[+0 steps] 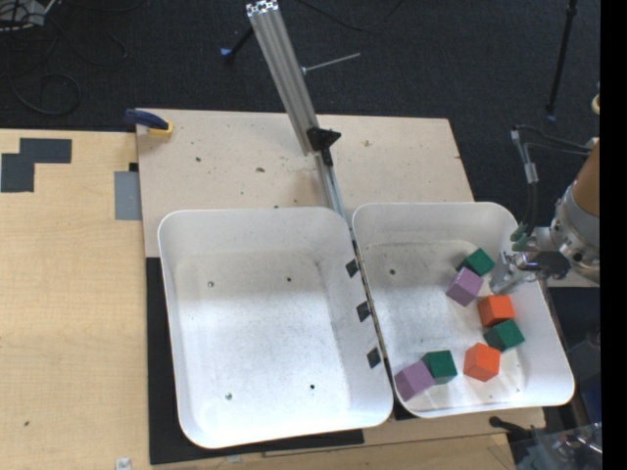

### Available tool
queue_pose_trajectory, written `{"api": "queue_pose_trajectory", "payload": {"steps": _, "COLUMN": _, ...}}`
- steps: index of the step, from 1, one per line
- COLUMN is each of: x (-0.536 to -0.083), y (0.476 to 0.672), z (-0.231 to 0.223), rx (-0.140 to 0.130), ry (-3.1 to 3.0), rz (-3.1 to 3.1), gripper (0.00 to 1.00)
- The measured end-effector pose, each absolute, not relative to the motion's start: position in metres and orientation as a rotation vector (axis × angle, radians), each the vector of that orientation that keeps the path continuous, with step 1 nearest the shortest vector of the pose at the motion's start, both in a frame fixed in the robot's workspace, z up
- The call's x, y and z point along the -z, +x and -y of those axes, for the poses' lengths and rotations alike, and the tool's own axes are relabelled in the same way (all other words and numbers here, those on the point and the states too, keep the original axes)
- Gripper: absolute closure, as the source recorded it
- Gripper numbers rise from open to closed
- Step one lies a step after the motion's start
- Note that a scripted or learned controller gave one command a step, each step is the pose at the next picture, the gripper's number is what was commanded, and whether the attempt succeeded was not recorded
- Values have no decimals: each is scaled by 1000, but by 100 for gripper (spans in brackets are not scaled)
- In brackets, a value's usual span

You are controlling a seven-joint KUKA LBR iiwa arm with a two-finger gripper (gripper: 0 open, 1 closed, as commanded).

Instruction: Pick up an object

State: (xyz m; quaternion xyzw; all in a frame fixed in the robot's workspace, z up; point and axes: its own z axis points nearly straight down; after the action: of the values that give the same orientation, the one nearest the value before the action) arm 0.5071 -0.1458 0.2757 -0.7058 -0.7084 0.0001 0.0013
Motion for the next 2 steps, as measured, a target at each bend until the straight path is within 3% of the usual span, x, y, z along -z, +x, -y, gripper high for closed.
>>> {"api": "queue_pose_trajectory", "payload": {"steps": 2, "x": -274, "y": 546, "z": 37, "rx": 0, "ry": -2214, "rz": 2225, "gripper": 100}}
